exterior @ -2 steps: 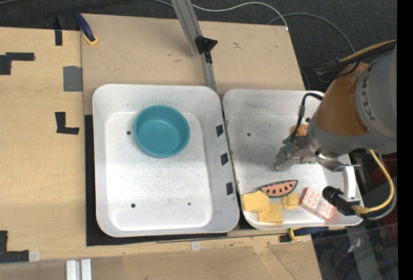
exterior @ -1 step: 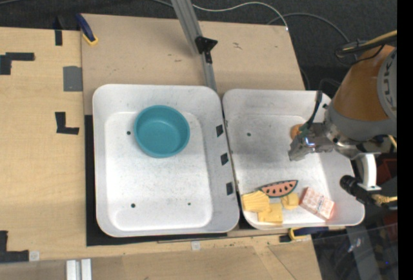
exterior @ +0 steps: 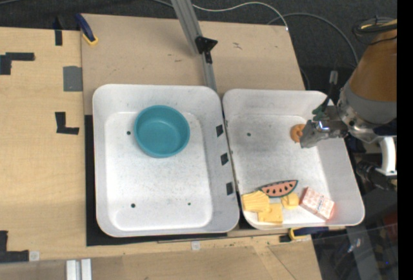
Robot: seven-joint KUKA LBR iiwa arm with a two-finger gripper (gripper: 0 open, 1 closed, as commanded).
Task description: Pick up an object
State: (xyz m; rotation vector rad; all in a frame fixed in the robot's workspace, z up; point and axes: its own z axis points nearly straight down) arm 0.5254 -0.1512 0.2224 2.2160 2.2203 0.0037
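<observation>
Camera view. Gripper (exterior: 314,133) sits low in the right bin (exterior: 258,114), near its right wall. A small orange piece (exterior: 297,133) lies just left of the gripper tip, touching it or nearly so. Too small to give a long axis. Whether the gripper is spread or pinching cannot be told from here; the piece is not seen held. Judgement: the coming move turns on that short leftward offset.

Surface: flat white bin floor, bare around the orange piece, room on its left and front. Other candidates lie well apart along the near wall: watermelon slice (exterior: 280,188), yellow pieces (exterior: 263,205), pink box (exterior: 317,202). Left bin (exterior: 110,162) bears a teal bowl (exterior: 161,131). Both bins rest on the bench (exterior: 39,143).
</observation>
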